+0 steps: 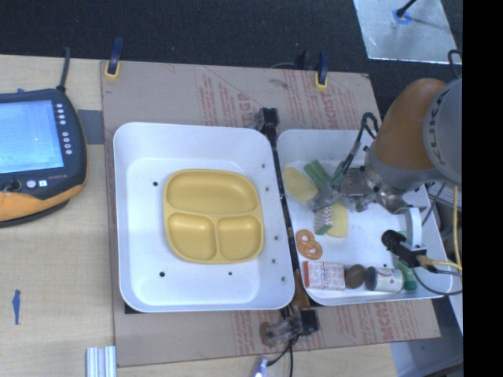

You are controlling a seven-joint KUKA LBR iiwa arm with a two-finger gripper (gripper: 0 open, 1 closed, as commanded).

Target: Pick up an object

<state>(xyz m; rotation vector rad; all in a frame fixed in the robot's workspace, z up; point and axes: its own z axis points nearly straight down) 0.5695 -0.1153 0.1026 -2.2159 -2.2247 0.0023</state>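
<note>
Brown cardboard covers the desk [196, 85], and on it two shallow white bins stand side by side. Inside the left bin [134, 210] lies a yellow divided tray [213, 214]. In the right bin [357, 289] are the small things that could be picked, and the grey and orange arm [413, 132] reaches in over it from the right.

The hand [324, 210] hangs low over the upper middle part of the right bin, its tip pointing down and toward the left. Whether its fingers are apart or together cannot be told, because the view is too small and blurred there, and nothing can be seen between them.

The nearest things lie just around the tip. A pale yellow piece [339, 222] is touching or almost touching its right side. A round yellow object [298, 183] lies up and to the left of it, and a green object [317, 171] just above. A pretzel [309, 246] lies a little lower, toward the bin's left wall. Along the bottom edge, well apart from the hand, there are a small red and white box [324, 275], a dark round thing [355, 275] and a small bottle [389, 280].

The pale yellow piece seems the likely target, so the coming move probably needs only a short descent with a small shift to the right.
</note>
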